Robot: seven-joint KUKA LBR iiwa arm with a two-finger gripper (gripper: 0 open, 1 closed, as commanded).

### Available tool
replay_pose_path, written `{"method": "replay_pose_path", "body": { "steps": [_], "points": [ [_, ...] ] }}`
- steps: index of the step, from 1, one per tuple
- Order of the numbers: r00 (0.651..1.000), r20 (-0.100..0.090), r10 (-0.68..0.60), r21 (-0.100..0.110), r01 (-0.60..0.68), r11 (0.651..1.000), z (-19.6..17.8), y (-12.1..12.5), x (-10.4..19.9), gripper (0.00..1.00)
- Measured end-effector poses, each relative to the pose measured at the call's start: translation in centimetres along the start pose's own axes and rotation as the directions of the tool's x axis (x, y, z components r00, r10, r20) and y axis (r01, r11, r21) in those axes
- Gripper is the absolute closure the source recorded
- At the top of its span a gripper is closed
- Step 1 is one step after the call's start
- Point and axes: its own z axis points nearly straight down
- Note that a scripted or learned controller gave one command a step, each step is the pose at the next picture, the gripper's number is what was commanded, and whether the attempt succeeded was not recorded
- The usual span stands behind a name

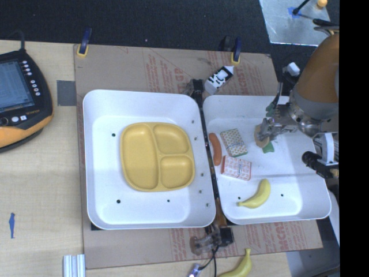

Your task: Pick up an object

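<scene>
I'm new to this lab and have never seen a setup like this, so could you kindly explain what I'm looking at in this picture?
This is one picture from a camera fixed above a workbench, looking down at a slant. The grey and orange shape at the right is a robot arm; its gripper hangs low over the right bin. The gripper is over a small green and brown object, but I can't tell whether it is gripped.

Two shallow white bins sit side by side. The left bin holds a yellow divided plate. The right bin holds a banana, an orange sausage-shaped toy, and two small patterned packets. Another banana lies outside the bins at the bottom, and a handheld control pad rests at the left.
</scene>
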Motion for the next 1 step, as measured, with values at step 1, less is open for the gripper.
{"method": "replay_pose_path", "body": {
  "steps": [1],
  "points": [
    [1.0,-0.001,-0.001,-0.002,0.001,1.0,-8.53,-2.2,7.7,1.0]
  ]
}}
